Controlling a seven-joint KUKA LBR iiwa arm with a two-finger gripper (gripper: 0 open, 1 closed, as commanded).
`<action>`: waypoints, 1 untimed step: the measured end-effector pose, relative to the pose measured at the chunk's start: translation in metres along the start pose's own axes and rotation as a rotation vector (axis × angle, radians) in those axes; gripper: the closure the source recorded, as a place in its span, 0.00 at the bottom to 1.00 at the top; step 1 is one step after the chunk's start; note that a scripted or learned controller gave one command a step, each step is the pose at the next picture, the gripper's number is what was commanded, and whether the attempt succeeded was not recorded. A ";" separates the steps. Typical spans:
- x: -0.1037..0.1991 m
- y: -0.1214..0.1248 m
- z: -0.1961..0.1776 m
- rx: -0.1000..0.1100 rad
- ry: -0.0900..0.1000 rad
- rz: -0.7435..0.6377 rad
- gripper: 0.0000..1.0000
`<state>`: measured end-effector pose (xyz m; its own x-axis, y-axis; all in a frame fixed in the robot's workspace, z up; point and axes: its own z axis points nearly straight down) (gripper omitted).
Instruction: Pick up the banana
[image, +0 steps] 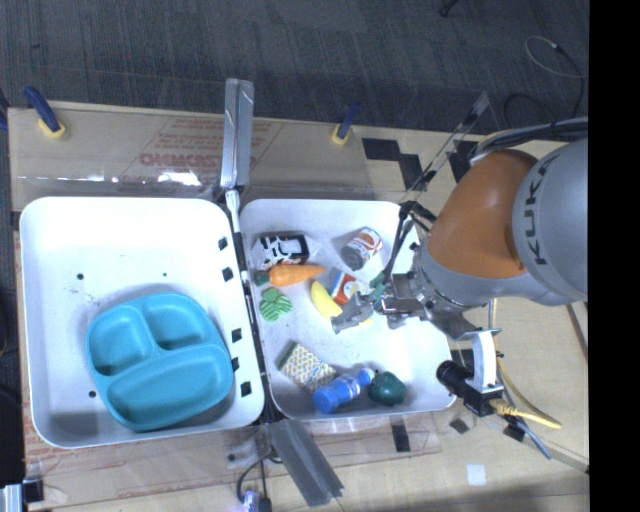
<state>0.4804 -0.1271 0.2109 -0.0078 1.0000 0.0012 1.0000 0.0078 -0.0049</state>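
Banana (323, 298) lay in R bin (300, 212), just below carrot (295, 274), beside green leaf toy (276, 305). Gripper (352, 315) sat just R of banana, poss. touching; finger state couldn't be told, too blurred. Blue tray (160, 358) in L bin (60, 225).

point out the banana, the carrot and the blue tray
banana (323, 299), camera view, middle of its yellow body, right bin
carrot (296, 273), camera view, middle of its orange body, right bin
blue tray (160, 388), camera view, floor of its large front compartment, left bin
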 end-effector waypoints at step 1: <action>0.034 0.039 0.120 -0.001 -0.001 -0.222 0.00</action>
<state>0.5182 -0.0924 0.0908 -0.2282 0.9736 0.0015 0.9736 0.2282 -0.0031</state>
